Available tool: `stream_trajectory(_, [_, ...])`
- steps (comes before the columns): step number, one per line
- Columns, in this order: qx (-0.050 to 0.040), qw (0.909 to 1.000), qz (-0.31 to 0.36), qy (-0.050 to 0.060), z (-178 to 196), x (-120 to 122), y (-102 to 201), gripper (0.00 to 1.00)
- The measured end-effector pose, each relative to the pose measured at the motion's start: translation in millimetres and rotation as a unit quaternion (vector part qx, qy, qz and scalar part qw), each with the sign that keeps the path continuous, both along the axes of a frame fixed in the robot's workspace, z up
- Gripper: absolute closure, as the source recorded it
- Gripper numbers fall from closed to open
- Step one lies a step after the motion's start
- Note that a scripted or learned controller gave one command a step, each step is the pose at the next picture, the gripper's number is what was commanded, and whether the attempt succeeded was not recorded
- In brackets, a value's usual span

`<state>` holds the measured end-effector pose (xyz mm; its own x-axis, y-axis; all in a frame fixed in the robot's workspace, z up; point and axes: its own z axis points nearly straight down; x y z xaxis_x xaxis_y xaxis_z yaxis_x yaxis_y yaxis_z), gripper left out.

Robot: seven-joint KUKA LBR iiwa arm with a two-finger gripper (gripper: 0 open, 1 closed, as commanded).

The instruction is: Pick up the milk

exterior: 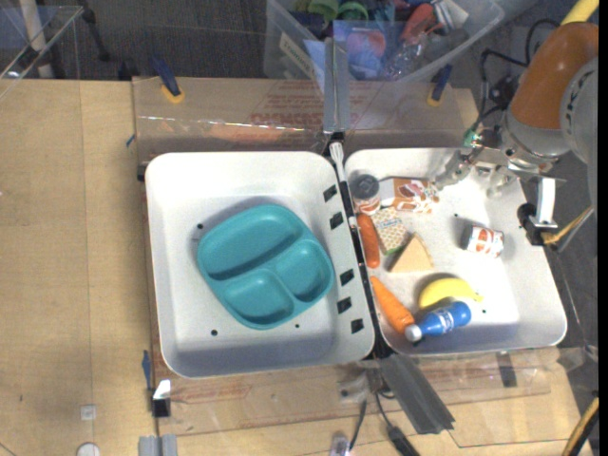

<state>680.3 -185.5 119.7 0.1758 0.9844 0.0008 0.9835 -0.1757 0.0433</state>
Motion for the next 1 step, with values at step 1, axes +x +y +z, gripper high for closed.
stream_trajectory(1, [-0.0023, 0.9981, 0.057, 0.020, 8.2, -13.7, 38.6, 0.00])
